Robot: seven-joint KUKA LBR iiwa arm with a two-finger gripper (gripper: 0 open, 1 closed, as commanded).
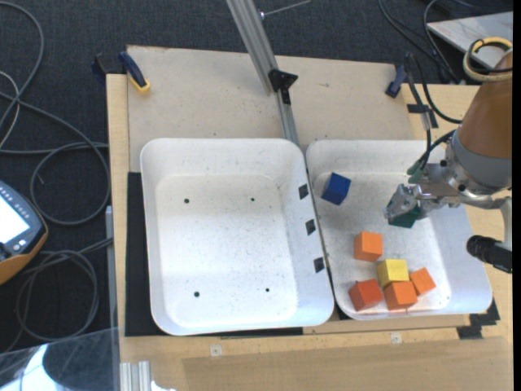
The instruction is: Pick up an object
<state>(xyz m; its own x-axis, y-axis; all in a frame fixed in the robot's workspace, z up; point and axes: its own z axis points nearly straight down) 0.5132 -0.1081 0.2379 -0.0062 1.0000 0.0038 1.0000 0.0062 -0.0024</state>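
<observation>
Camera view from above: our gripper (404,208) hovers in the right bin (456,157), its grip state unclear, something green at its tip. 1 orange cube (369,245) lies just left and nearer.

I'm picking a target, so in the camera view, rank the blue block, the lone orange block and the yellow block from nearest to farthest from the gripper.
From the gripper:
1. Lone orange block, just below-left.
2. Blue block, to the left, near the bin's far end. Close to the first.
3. Yellow block, atop the cluster at the bin's near end.
</observation>
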